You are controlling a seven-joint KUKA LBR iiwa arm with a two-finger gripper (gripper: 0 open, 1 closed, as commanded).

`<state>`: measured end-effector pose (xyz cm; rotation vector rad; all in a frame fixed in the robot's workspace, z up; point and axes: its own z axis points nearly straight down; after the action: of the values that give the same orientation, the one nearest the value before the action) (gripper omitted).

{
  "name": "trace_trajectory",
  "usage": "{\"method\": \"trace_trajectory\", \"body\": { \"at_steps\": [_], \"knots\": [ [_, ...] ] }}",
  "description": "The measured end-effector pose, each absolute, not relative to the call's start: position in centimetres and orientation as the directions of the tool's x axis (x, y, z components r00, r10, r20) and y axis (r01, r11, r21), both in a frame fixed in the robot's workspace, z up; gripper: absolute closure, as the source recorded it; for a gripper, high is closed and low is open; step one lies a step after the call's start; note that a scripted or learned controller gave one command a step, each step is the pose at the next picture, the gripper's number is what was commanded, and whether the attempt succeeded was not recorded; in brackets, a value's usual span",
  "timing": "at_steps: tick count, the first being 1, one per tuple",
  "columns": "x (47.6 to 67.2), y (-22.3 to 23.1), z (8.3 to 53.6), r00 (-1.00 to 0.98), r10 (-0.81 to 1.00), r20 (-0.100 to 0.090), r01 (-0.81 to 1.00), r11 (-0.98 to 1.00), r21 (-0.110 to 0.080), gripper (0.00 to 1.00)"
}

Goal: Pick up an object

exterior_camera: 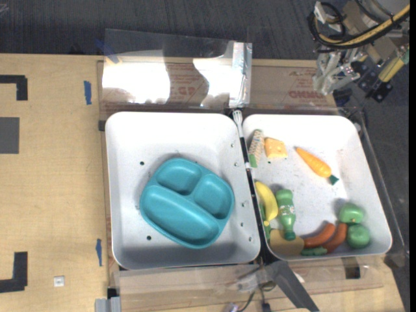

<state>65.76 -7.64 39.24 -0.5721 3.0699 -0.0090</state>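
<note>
While the gripper (330, 77) hangs above the far right corner of the bench, beyond the far rim of the right bin (351, 130), the task looks to be at its very start: nothing is grasped and the approach is not yet made. Whether the claw is apart or together I cannot tell, since cables and brackets crowd the wrist. Candidates for picking all lie in the right bin: a carrot (314, 163) lies alone toward the far side, a wedge of orange food (275, 148) sits beside a small corn cob (255, 147) at the far left, and a banana (266, 201), a green bottle-like piece (285, 210), a sausage (326, 234) and two green fruits (354, 224) crowd the near side. The left bin (123, 142) holds a teal divided tray (187, 202). Judging by spacing, the carrot seems the easiest target; the next move calls for travelling nearer and leftward over it, then descending with the claw spread across its narrow width.
</note>
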Motion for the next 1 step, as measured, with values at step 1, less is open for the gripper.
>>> {"method": "trace_trajectory", "body": {
  "at_steps": [1],
  "knots": [
    [66.73, -7.93, 29.87, -0.609, -0.793, -0.004, -0.793, 0.609, 0.001, 1.00]
  ]
}}
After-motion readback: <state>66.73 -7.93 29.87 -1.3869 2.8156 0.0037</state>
